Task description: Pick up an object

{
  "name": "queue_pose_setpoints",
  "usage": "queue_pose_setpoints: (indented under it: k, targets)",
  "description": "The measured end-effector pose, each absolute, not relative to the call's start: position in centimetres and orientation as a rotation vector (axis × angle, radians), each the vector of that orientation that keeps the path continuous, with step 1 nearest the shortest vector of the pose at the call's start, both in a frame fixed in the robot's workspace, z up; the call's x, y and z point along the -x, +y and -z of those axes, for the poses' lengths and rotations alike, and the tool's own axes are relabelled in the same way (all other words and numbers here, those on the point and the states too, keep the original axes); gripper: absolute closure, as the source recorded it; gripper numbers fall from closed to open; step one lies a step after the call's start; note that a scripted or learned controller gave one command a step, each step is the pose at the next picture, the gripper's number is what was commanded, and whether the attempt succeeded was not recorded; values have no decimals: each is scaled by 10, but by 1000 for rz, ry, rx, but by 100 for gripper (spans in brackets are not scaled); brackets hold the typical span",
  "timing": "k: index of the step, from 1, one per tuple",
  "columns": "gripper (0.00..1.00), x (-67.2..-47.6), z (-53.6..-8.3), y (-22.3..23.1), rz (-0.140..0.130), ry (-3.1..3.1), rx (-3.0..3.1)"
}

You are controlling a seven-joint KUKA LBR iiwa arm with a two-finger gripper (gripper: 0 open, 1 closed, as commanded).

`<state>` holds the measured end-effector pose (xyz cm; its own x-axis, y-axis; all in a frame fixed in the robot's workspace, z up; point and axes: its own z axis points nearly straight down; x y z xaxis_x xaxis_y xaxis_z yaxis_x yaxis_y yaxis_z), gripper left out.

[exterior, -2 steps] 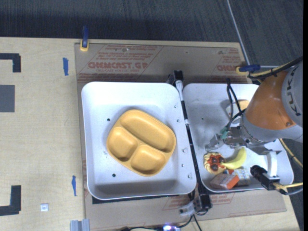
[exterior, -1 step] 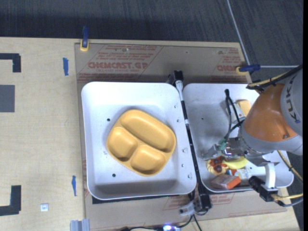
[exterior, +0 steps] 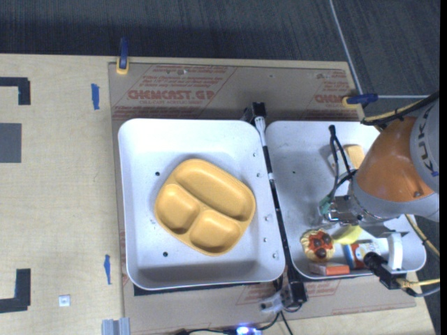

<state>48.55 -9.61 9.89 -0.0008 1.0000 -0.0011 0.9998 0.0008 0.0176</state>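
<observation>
Arm reaches in from the right, low over the right bin. Gripper sits just above a cluster of small objects at the bin's near edge; its fingers are hidden, so their state cannot be told. Nothing visibly lifted. Left bin holds a yellow sectioned tray, untouched. My read: descent made, grasp and lift remaining.
</observation>
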Motion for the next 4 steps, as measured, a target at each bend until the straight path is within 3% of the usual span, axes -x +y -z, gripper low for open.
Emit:
queue_pose_setpoints:
  k: [1, 2, 3, 4]
  targets:
    - [0, -485, -99, -96, -18, 2213, -2212]
    - [0, -481, -86, -95, -4, 2220, -2219]
    - [100, -483, -97, -96, -8, 2214, -2216]
    - [100, -527, -185, -5, -2, 2224, -2219]
